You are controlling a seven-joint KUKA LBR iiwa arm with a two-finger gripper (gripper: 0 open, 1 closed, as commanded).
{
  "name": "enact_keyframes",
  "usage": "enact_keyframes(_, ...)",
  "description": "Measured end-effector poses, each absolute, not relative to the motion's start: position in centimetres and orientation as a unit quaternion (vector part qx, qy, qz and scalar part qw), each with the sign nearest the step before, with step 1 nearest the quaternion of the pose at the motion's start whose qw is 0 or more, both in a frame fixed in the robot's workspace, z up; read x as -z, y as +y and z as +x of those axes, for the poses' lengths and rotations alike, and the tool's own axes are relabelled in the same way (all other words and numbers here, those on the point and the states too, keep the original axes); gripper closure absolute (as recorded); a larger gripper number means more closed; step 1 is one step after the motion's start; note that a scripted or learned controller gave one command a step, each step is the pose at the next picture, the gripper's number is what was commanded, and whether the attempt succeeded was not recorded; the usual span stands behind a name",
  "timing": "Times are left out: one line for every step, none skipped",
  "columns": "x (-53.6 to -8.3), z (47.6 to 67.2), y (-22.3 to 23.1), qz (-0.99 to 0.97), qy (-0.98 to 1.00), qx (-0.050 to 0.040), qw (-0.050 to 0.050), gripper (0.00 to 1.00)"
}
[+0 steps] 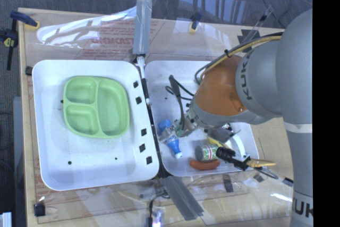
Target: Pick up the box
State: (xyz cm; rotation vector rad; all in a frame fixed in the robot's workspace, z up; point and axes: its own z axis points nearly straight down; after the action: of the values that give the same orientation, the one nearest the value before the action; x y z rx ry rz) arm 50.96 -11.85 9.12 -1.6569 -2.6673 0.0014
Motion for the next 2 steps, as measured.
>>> enact_keyframes(-18.65,56.00,-9.84,-0.498,-0.867,-0.0002,0.000,1.00)
enact_keyframes(-19.62,56.07,-9.81,-0.496,-0.868,-0.0007,0.000,1.00)
